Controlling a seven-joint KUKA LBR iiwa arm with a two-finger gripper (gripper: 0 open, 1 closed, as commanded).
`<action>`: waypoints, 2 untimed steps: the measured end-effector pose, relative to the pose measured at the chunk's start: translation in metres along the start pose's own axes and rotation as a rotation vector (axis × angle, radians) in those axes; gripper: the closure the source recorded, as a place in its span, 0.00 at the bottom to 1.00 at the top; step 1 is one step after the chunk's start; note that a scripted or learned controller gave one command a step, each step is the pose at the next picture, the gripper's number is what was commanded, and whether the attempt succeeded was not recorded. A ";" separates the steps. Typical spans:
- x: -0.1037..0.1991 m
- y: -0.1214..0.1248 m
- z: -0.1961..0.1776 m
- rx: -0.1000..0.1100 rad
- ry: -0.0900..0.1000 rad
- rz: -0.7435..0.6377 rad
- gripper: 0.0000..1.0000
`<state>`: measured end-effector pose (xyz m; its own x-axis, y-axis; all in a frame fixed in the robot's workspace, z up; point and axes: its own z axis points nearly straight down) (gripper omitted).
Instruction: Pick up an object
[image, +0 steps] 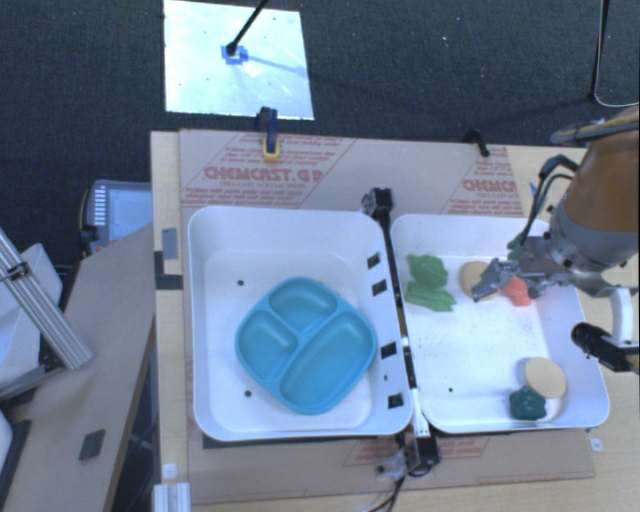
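Nearby, green toy (428, 282) (left of jaws (497, 282)) sits apart.

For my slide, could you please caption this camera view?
End effector low over right bin beside orange object; blue tray in left bin.

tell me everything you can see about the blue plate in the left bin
The blue plate is a light blue, plastic-looking tray with rounded corners, divided by raised ridges into three compartments: two smaller and one larger. It lies flat, right side up, turned at an angle to the walls of the left bin, near the bin's middle and front. Nothing sits in its compartments, and only the bin floor touches it.
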<state>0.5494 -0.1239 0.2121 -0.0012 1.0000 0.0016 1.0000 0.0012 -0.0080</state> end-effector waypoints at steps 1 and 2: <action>0.000 0.002 -0.004 -0.009 -0.001 -0.002 0.00; 0.001 0.008 0.057 -0.006 -0.001 0.000 0.00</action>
<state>0.5565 -0.1231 0.1548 -0.0016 1.0000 0.0004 1.0000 0.0016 -0.0020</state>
